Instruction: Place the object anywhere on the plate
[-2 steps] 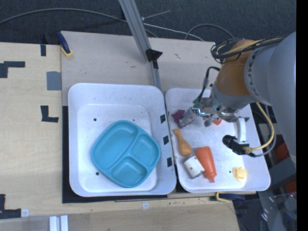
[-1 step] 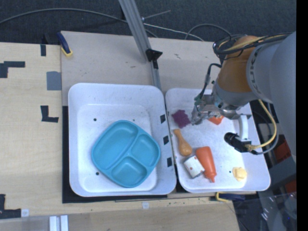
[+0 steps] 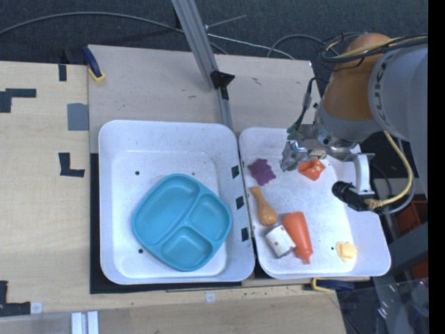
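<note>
A blue divided plate [image 3: 182, 221] lies in the left white bin [image 3: 111, 186]. My gripper [image 3: 300, 157] hovers over the upper part of the right bin [image 3: 368, 256]. A small red-orange block [image 3: 312, 170] sits right at the gripper's lower right edge, touching or just under it; I cannot tell whether it is held. A purple piece [image 3: 261, 170] lies just left of the gripper.
Lower in the right bin lie a tan drumstick-shaped toy [image 3: 263, 206], an orange carrot [image 3: 299, 234], a white cylinder [image 3: 279, 240] and a small yellow piece [image 3: 345, 250]. A metal pole [image 3: 201, 40] slants over the back of the bench.
</note>
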